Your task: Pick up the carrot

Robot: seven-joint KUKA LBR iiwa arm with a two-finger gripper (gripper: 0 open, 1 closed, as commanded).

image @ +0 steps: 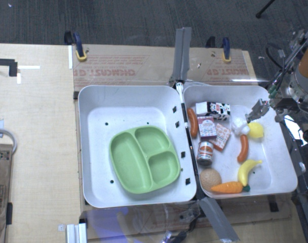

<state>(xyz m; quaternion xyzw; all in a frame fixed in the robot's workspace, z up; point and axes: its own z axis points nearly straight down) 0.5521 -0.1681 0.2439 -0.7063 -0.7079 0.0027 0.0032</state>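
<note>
Carrot: you will find the orange plastic carrot (227, 188) lying flat at the near edge of the right white bin (275, 186), touching the round tan ball (210, 178), just below the yellow banana (247, 170).
Gripper: the grey two-finger gripper (257, 110) sits at the bin's far right, beside the yellow lemon (255, 130), well apart from the carrot.
Fingers: you cannot tell open or closed; nothing visible between them.
Left bin: green three-compartment plate (145, 159).
</note>
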